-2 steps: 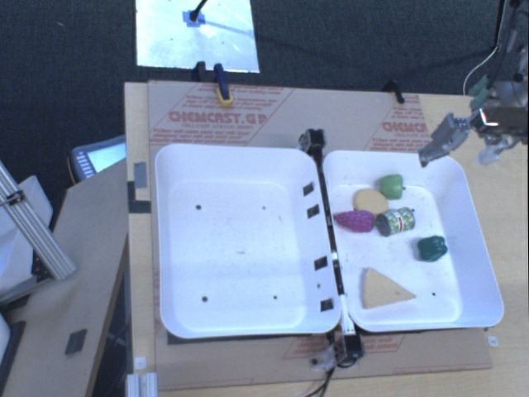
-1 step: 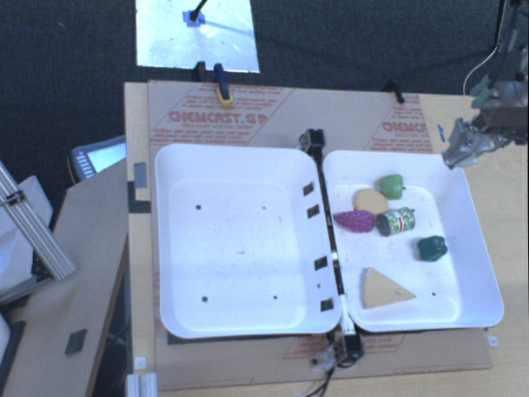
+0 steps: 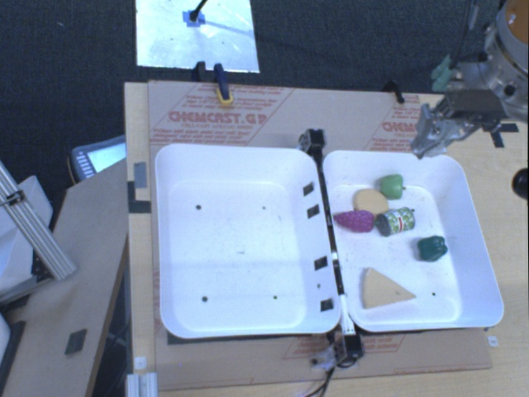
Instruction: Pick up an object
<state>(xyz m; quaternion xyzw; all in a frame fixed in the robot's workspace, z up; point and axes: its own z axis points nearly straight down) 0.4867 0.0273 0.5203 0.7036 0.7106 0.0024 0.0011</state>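
Note:
The right bin (image 3: 475, 246) holds several small objects: a light green pepper (image 3: 391, 186), a tan oval piece (image 3: 370, 201), a purple piece (image 3: 355, 220), a small green and red can (image 3: 396, 221), a dark green piece (image 3: 431, 247) and a tan wedge (image 3: 383, 289). My gripper (image 3: 429, 141) hangs above the back right rim of that bin, up and right of the pepper. Nothing shows between its fingers.
The left bin (image 3: 178, 172) lies beside the right one, with black clips (image 3: 314, 213) along the divide. A shiny metal plate (image 3: 197, 21) lies on the dark floor behind the bench. A yellow-tipped clamp (image 3: 222, 85) stands at the board's back edge.

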